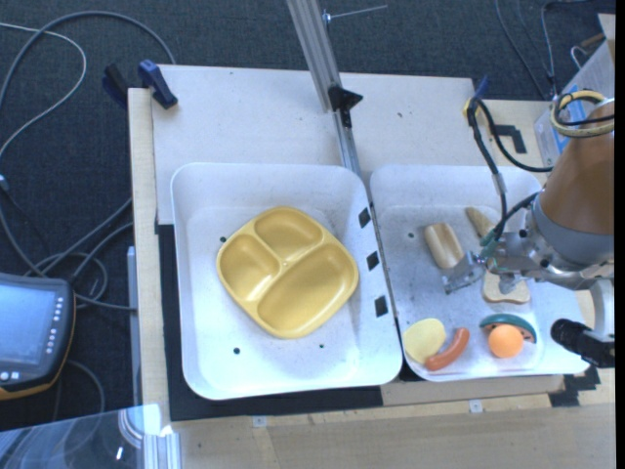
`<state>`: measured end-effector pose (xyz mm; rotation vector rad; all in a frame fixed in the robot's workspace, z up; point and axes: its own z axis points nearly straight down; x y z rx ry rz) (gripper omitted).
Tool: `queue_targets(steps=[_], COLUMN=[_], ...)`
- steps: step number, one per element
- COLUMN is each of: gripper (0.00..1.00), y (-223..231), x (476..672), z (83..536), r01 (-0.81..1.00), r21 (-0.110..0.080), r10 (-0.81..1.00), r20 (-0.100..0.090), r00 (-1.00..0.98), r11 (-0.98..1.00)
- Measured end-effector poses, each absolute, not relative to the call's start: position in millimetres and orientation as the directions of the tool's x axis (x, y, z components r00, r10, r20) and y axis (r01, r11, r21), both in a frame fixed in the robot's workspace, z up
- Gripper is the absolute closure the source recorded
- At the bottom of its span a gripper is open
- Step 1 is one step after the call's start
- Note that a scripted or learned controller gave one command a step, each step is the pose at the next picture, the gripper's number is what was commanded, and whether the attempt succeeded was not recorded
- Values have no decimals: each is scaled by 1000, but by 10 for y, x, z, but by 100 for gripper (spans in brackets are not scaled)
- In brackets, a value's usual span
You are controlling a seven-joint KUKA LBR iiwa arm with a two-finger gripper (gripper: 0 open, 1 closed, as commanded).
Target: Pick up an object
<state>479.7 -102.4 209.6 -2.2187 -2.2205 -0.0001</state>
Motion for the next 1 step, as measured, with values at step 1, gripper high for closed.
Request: queue_targets(steps=[1], gripper=[0], y=[-1025], x=[4797], z=[2095], r01=[1000], r21=[-1], r10=[1000], r20=[1], r00=[-1], r11=[1])
